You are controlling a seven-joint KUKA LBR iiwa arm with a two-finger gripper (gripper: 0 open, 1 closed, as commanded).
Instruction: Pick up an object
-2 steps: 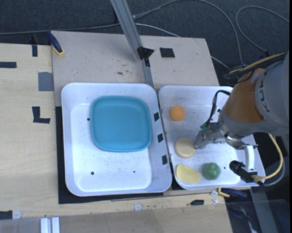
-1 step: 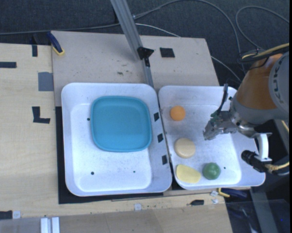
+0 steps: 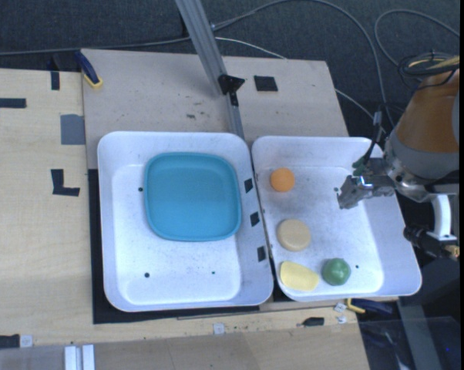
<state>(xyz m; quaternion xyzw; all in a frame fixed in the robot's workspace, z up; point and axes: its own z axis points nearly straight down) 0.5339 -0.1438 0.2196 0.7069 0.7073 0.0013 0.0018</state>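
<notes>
1. The left bin (image 3: 116, 206) sits on the bench with a square blue plate (image 3: 192, 196) lying flat in its upper middle; nothing rests on the plate.
2. Just right of it, touching along the shared rim, is the right bin (image 3: 386, 237), which bears four small things.
3. An orange ball (image 3: 282, 179) lies near that bin's upper left corner.
4. Below it, apart from it, rests a round beige piece (image 3: 294, 234).
5. In the lower left corner lies a yellow piece (image 3: 297, 276), just under the beige one.
6. Just beside the yellow piece, to its right, sits a green ball (image 3: 336, 271).
7. The gripper (image 3: 351, 193) hangs over the right bin's upper right part, well apart from all four things. Nothing lies between its tips; whether they are spread or closed cannot be told.
8. The grey arm (image 3: 425, 141) with its orange band comes in from the right edge.
</notes>
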